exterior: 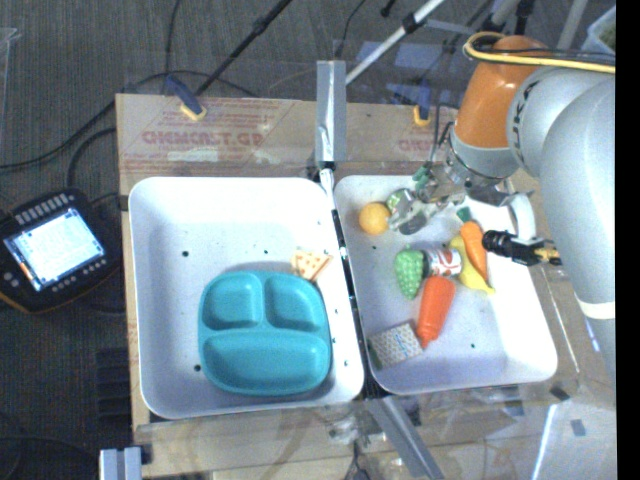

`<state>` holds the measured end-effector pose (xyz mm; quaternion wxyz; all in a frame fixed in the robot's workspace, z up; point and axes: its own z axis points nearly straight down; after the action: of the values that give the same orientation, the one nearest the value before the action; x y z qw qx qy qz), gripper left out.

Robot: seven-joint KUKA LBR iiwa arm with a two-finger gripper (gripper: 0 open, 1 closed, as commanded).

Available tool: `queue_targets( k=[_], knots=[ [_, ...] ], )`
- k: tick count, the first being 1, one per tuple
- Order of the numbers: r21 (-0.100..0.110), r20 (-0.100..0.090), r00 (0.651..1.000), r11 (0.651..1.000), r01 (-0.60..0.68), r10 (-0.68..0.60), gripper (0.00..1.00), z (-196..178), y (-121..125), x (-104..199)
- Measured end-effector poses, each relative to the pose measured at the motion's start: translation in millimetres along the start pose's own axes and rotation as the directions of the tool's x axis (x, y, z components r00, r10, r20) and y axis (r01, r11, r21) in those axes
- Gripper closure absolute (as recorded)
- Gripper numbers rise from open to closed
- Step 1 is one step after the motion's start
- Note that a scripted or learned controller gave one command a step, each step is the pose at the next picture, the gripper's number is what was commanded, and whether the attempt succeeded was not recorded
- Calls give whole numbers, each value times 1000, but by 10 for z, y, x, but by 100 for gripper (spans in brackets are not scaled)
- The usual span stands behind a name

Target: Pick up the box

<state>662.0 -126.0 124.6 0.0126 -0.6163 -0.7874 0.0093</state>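
Reaching in from the right of the frame, grey arm [570, 158] over the right bin [520, 353], tool [420, 203] low at upper centre among crowded toy food, its opening impossible to tell, nothing visibly gripped. At lower left, teal tray [265, 333] filling the left bin [170, 218]. Lower centre, the box [396, 344], flat, touching the carrot [434, 310], apart from the tool.

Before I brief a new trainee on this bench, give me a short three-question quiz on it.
1. True or false: the box lies in the same bin as the blue tray.
2. What does the box touch?
A) lemon
B) big carrot
C) cheese
3. Which bin does the gripper hover over, as the camera sees it?

Key:
1. False; it lies in the right bin.
2. B, the big carrot.
3. The right bin.
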Motion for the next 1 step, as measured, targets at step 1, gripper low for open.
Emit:
queue_targets(
  k=[1],
  knots=[
    [-25,11,1000,1000,2,-1,0,-50,56,-9]
  ],
)
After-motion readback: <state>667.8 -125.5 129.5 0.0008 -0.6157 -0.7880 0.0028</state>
